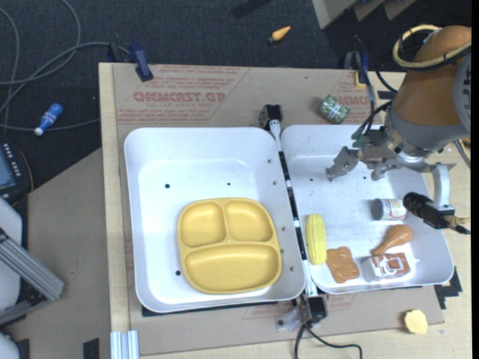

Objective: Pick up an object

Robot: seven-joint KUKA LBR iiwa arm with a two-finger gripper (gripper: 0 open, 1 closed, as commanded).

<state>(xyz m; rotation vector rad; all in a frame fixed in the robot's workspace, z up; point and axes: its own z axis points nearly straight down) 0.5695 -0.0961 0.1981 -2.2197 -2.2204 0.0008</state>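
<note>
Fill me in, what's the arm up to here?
The arm's end effector hovers over the upper part of the right bin, nothing visibly between its fingers. The corn cob, drumstick and small can lie untouched nearer the front. The yellow divided plate sits in the left bin.

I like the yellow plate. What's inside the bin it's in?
Just the yellow plate sits in the left bin, with bare white floor around it. Whatever lies under the plate is covered.
</note>
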